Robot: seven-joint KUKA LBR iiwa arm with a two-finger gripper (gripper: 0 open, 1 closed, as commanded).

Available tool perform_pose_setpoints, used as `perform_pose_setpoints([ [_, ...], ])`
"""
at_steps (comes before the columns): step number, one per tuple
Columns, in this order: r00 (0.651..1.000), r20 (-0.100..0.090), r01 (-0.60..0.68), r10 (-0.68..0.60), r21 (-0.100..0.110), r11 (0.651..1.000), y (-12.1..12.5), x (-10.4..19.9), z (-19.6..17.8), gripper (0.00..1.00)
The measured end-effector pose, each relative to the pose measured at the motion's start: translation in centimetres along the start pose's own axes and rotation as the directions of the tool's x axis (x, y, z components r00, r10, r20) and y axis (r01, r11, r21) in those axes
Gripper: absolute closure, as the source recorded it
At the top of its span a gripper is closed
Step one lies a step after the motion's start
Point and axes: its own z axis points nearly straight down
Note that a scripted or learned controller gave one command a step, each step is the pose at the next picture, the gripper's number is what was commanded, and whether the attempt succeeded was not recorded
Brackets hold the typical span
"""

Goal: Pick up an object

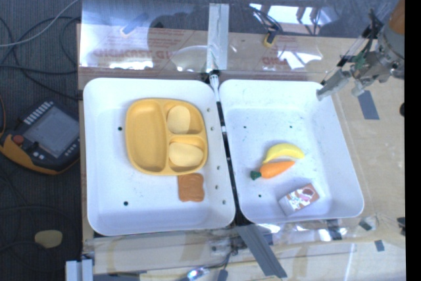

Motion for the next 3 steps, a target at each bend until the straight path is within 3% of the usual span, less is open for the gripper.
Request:
perform_pose_setpoints([
  [1, 0.995, -0.004, -0.103, 0.103, -0.004, 0.995, 1.4, 1.6, 17.7, 0.0],
  [2, 0.997, -0.003, 0.073, -0.073, -0.001, 0.997, -5.3, 8.9, 9.9, 0.0],
  [3, 0.899, -0.006, 0.438, -0.438, -0.001, 0.899, -7.7, 12.7, 16.2, 0.0],
])
